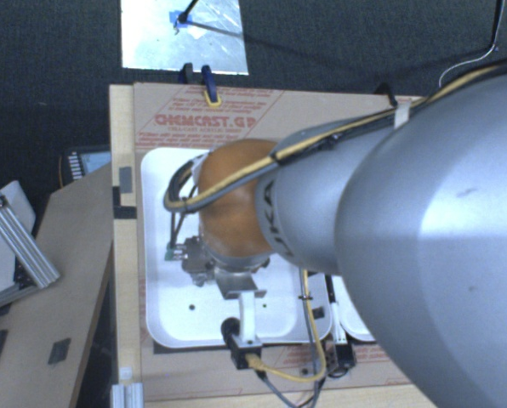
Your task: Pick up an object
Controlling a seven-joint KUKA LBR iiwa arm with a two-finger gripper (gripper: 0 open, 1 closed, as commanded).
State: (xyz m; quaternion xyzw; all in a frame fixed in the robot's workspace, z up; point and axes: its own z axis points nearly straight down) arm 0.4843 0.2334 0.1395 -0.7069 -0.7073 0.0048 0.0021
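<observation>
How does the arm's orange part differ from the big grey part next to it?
The orange band is rounded, matte and small, sitting low over the left white bin. The grey arm segment is far bulkier in this view, glossy with highlights, and covers most of the right bin. A yellow cable runs along both.

Grey arm [424, 228] – orange band [232, 198] – over white bin [156, 228]

Brown board [236, 113], upper centre of frame: red print "CHEMCAST GP"; faint smaller red lines around it, too small to read.
</observation>
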